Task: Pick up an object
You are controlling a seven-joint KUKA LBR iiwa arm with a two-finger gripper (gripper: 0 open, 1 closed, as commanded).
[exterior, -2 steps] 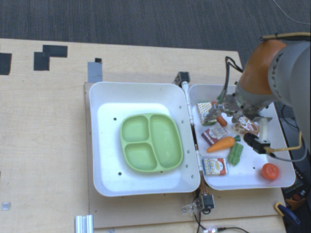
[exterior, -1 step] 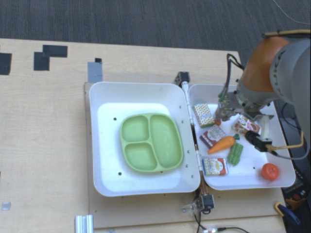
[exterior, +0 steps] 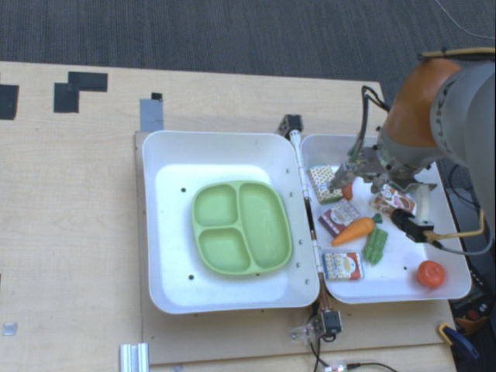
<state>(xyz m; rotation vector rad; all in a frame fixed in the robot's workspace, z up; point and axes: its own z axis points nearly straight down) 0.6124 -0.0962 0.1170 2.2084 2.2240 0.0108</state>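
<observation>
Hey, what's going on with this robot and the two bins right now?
A grey robot arm with an orange band is reaching into the right bin, its end effector low among a jumble of toy food at the bin's far side. Nearby lie a carrot, a green vegetable, a tomato and small printed packets. I can't tell whether it has gripped anything. The left bin holds a green divided plate.

We log a single fixed camera, mounted above the bench (exterior: 70,231) and looking down at a slant. Both white bins sit in frame: left bin (exterior: 167,231) near centre, right bin (exterior: 449,285) toward the right edge. Dark carpet (exterior: 194,14) fills the top (the far side). The arm (exterior: 442,107) enters from the right. Moderately distant framing.
</observation>
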